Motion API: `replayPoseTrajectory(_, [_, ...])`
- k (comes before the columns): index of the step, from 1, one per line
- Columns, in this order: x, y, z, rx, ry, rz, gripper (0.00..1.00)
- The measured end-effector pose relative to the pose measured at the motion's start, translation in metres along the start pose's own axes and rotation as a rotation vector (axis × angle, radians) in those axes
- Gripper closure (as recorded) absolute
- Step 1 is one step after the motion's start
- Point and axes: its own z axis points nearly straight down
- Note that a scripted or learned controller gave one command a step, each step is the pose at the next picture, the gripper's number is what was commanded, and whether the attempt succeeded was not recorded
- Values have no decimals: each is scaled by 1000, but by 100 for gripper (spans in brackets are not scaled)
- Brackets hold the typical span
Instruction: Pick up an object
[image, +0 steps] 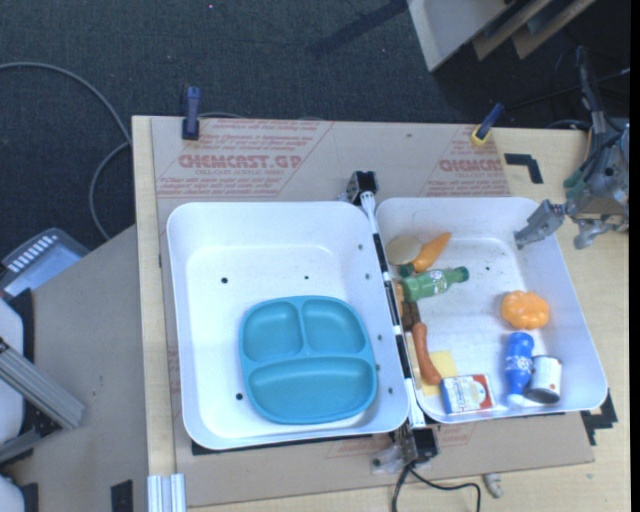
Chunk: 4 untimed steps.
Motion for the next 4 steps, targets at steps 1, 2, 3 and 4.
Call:
replayPoseTrajectory(1, [-39, -25, 108, 2, 0, 1, 0])
replayPoseTrajectory(2, [-23, -35, 184, 1, 1, 1, 0])
replayPoseTrajectory(3, [-23, -34, 173, -2, 0, 1, 100])
replayPoseTrajectory(4, [113, -11, 83, 0, 1, -1, 100])
